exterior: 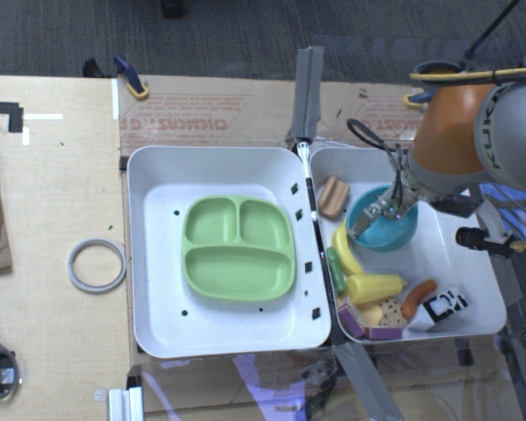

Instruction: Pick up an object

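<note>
Nearest the lens, at the front of the right-hand shallow white plastic bin [473,261], a cluster of small items is seen: a purple-edged block [368,325], a pale spotted cheese-like wedge [387,310], a yellow plastic corn cob [374,286], a red-orange toy sausage [418,297] and a black-and-white patterned piece [444,305]. Behind the corn cob, a yellow toy banana [344,249] with a green piece [335,267] alongside is laid against the bin's left wall, and a tan bread-shaped piece [333,196] is seen farther back. A round turquoise bowl [383,221] is placed in the middle of this bin, just right of the banana. The grey arm's two-finger gripper [375,215] is lowered into the bowl; whether its fingers are parted or closed cannot be told. Left of this bin, the second white bin [149,261] is occupied by a light green three-compartment plate [239,248]. Farther left, a grey ring [96,264] is left on the wooden bench [53,200].
</note>
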Tool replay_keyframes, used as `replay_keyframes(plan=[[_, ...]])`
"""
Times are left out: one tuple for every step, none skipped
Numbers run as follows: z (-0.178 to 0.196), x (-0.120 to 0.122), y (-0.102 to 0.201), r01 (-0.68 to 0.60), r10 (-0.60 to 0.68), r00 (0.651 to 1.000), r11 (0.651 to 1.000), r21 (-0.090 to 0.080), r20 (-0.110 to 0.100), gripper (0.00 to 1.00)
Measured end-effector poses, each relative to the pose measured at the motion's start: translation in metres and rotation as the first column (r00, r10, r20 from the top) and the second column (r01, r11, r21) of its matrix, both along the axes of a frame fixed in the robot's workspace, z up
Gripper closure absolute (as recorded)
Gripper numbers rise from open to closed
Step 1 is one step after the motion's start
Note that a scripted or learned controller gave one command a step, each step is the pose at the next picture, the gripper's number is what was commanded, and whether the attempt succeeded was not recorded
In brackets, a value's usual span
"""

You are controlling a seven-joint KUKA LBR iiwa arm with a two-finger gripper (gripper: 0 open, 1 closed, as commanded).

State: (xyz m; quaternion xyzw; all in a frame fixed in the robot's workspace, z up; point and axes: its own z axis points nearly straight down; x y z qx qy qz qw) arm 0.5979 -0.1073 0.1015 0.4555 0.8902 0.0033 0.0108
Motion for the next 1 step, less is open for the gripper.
replay_keyframes(plan=[[0.0516,-0.0380,-0.0208,0.061,-0.061,0.998,0.998,0.004,-0.026,0.00]])
